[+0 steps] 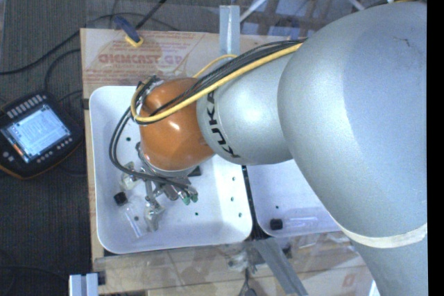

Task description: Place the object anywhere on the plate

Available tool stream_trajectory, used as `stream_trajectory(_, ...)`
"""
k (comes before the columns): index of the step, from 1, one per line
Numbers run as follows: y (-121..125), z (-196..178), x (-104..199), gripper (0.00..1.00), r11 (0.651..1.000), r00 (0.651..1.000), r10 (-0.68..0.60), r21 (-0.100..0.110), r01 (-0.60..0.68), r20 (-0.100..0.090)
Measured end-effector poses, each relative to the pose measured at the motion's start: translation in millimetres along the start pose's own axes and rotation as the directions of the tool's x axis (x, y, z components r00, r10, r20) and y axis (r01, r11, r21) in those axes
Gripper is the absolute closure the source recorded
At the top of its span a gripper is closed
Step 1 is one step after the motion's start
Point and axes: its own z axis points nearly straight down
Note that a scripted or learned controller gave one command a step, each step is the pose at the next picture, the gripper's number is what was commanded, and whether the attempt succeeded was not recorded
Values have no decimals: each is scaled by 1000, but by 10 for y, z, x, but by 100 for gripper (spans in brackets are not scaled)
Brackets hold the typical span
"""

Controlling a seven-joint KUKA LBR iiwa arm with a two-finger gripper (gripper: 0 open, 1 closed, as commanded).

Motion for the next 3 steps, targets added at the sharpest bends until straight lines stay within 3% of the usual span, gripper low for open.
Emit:
stream_trajectory(1, 1, -86, -33, 100, 1000, 1000, 4, -3, -4, 9)
stream_trajectory(2, -162, -1167, -542, 100, 987, 987, -159, -5, 159, -6)
stream_trajectory(3, -381, -888, -778, 100, 970, 970, -243, -4, 243, -4)
